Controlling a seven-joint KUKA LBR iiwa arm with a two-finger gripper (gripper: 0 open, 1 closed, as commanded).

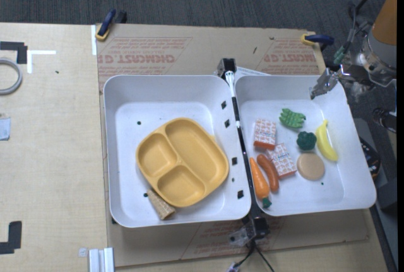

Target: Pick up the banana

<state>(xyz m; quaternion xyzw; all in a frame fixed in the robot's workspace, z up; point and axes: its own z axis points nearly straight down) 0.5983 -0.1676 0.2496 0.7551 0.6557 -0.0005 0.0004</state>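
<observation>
The yellow banana (326,141) lies in the right bin (353,198), near its right wall, pointing roughly front to back. A small broccoli piece (307,140) touches its left side and a round tan disc (310,166) sits just in front of it. My gripper (323,83) hangs over the bin's back right corner, well behind the banana and apart from it, with nothing seen in its grasp. The orange-banded arm (386,21) comes in from the upper right.
The right bin also holds a green leafy piece (292,117), two pink patterned blocks (265,133), a sausage (268,173) and a carrot (259,181). In the left bin (120,138) are a yellow divided plate (183,162) and a brown slab (161,204).
</observation>
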